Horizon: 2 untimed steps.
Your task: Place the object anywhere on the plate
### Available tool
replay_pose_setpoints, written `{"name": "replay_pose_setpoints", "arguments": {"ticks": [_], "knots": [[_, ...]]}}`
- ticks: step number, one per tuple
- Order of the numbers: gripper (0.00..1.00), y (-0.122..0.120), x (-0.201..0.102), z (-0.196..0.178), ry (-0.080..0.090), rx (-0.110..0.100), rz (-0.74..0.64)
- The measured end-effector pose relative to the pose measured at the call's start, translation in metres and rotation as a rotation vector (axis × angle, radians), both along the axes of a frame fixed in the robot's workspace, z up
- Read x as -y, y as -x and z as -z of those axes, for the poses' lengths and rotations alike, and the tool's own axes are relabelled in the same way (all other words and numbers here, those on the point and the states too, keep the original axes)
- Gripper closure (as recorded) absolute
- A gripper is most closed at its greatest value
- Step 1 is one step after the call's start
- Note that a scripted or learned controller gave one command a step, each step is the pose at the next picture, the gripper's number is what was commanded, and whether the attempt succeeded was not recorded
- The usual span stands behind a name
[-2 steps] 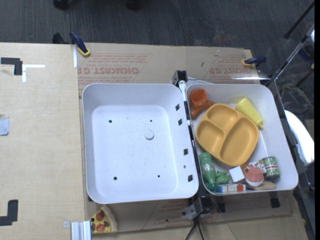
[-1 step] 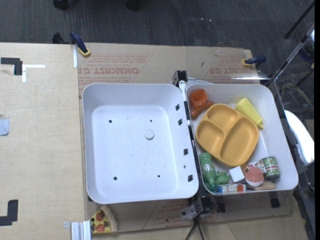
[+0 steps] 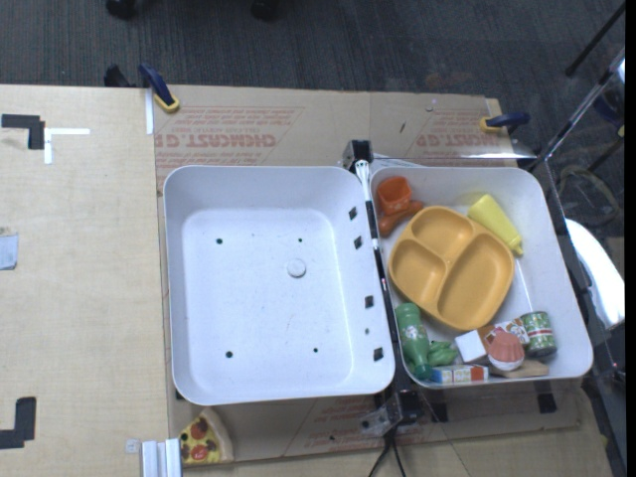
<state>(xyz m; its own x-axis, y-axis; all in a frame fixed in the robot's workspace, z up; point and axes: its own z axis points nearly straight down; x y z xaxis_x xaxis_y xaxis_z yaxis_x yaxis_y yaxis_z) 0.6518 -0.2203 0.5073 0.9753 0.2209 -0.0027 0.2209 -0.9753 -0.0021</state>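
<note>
the yellow-orange three-compartment plastic plate sits in the middle of the right white bin, its sections bare. the task does not say which object is meant, so it is a judgement among the things crowded around the plate: a yellow plastic bottle-shaped toy at its upper right rim, an orange plastic cup-like toy at its upper left, a green plastic bottle toy just below its lower left edge, and a cluster of a small green can, a red-and-white round toy and a white block along the bin's near wall. all look like light, rigid, smooth play food, likely slippery on curved sides; the yellow toy seems easiest, taken across its narrow width. the green bottle lies close to the bin's left wall, leaving little finger room. the gripper's state cannot be told from this view. the left white bin holds none of these toys.
</note>
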Motion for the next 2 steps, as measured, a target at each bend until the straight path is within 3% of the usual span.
{"name": "replay_pose_setpoints", "arguments": {"ticks": [1, 2], "knots": [[1.00, 0.000, 0.000, -0.025, 0.000, 0.001, 0.015], [1.00, 0.051, 0.002, 0.028, 0.000, -0.003, -0.056]]}}
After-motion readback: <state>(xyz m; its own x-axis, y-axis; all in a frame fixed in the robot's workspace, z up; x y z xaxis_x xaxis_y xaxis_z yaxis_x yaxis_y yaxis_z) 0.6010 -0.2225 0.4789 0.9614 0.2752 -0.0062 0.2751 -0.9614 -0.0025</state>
